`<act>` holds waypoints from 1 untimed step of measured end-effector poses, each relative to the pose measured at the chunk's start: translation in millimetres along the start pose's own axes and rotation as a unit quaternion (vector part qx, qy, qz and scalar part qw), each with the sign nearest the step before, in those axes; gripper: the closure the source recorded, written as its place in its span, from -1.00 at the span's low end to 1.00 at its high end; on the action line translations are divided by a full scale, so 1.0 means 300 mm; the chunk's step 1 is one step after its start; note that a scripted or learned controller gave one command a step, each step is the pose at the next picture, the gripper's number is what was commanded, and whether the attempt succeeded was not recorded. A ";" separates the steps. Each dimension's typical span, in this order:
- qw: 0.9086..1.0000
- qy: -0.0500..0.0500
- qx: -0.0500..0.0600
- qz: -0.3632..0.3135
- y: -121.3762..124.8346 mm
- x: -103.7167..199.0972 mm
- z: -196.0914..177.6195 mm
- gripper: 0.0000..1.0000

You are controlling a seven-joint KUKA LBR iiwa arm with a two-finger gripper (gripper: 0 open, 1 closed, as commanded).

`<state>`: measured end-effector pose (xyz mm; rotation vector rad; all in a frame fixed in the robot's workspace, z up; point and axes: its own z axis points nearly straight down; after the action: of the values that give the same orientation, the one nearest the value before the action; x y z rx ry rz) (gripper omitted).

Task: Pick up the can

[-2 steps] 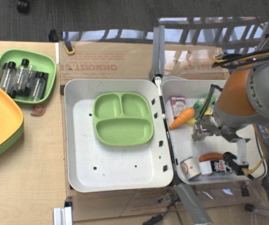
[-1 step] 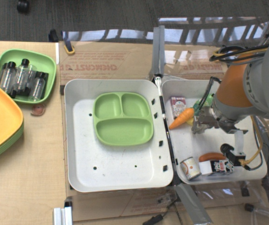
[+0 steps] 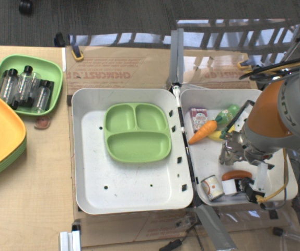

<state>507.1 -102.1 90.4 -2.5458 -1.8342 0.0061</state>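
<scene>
The arm is at the approach step: its end effector [image 3: 233,158] hovers in the right bin [image 3: 291,190] just above and right of the can [image 3: 211,186], its opening impossible to tell, so the next move calls for descending left onto the can lying on its side.

Both white bins [image 3: 87,140] look like smooth, slightly glossy plastic. The green divided plate [image 3: 137,132] is matt plastic, as are the stacked orange plates [image 3: 1,135] on the left. The bench top [image 3: 30,203] shows pale wood grain. Brown cardboard [image 3: 118,72] lies behind the bins, matt and printed. The can [image 3: 211,187] has a shiny metal end. The wrist band [image 3: 267,114] is smooth orange.
</scene>
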 end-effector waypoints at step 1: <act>0.991 -0.001 -0.002 -0.136 0.137 0.044 -0.014 1.00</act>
<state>550.3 -102.5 94.3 -2.2763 -2.1656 0.0044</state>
